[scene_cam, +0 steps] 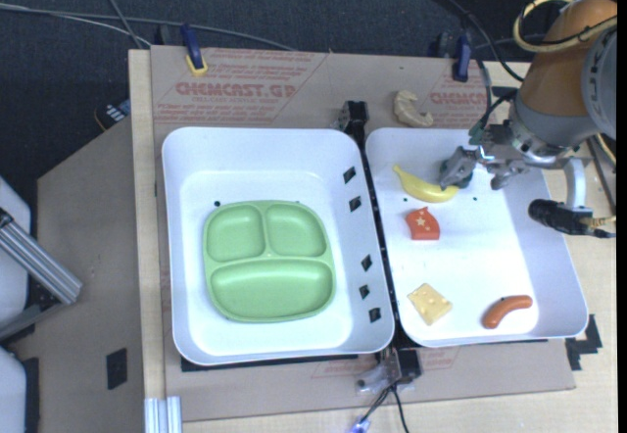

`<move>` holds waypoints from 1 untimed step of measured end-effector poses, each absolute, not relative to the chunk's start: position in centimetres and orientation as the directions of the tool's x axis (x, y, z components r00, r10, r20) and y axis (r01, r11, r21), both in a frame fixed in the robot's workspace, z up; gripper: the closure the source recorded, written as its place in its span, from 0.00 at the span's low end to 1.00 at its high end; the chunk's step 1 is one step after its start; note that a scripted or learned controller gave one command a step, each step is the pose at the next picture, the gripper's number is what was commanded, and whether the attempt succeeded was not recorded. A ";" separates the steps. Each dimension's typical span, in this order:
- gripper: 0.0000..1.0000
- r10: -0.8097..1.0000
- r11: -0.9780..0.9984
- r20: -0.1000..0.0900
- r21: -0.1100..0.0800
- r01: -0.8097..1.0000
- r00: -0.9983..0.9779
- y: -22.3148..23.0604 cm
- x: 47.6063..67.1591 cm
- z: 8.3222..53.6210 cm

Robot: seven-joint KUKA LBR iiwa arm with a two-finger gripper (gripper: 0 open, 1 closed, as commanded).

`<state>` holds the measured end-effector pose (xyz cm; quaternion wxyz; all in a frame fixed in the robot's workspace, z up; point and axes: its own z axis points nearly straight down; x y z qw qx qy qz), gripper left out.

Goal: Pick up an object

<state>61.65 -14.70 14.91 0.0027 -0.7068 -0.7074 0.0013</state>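
Jaws (477, 165) seen spread, nothing between them, positioned just right of banana (427, 186) in right bin (549, 264). Red block (423, 224), cheese (429, 303), sausage (506, 310) noted below. Green tray (267, 260) in left bin (181, 225).

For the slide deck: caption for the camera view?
Gripper poised over banana in right bin; green tray in left bin.

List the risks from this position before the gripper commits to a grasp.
The gripper sits at the tip of the banana, so a grasp there may slip off its curved end. The banana lies near the right bin's far wall, leaving little room. The red block lies close by and could get nudged.
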 end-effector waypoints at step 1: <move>0.00 1.000 0.002 0.002 -0.005 1.000 -0.002 -14.3 62.4 10.3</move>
